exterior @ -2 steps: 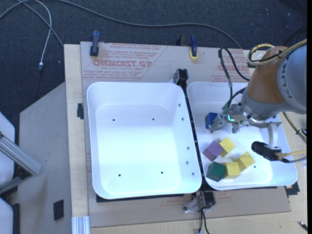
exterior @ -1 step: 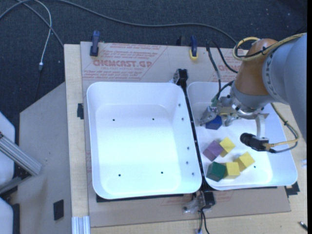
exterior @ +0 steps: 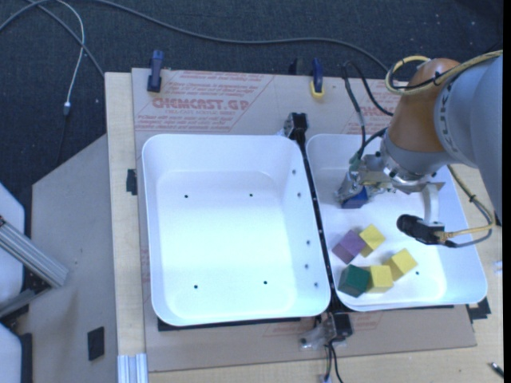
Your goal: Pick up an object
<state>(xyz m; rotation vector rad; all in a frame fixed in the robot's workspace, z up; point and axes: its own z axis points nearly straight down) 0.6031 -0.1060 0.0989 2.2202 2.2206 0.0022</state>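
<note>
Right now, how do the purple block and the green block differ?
The purple block is pale and lies near the bin's middle; the green block is dark and sits closer to the front rim. Purple touches one yellow block; green touches another. Both are small cubes in the right bin.

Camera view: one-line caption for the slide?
KUKA arm's claw low over a blue object in the right bin; purple, green and yellow blocks lie nearer the front.
</note>
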